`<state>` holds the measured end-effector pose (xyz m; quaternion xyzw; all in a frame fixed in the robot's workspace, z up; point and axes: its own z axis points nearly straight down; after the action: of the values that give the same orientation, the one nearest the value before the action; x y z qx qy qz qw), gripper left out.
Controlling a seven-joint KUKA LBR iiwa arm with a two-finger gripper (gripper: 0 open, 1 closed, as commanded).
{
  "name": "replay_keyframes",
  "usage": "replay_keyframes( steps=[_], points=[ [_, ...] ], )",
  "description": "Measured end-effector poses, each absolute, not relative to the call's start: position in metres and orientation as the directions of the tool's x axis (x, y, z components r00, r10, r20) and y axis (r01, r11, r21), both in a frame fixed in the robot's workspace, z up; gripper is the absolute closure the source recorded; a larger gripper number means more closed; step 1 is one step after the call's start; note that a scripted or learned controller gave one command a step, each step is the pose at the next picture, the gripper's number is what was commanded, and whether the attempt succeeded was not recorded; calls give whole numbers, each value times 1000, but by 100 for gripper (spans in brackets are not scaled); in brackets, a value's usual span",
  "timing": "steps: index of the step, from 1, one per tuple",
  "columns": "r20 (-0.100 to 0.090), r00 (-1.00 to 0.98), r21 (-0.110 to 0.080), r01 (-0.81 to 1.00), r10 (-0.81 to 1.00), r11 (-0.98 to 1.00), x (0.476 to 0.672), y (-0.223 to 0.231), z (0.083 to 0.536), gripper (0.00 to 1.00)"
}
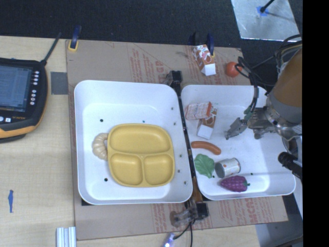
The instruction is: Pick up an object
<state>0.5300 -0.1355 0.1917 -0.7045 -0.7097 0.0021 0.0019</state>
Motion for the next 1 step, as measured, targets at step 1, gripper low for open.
replay_keyframes(
  steps=[1],
  points=[
    [0, -7, -7, 1000, 1000, 7, 583, -103, 91, 0]
  ],
)
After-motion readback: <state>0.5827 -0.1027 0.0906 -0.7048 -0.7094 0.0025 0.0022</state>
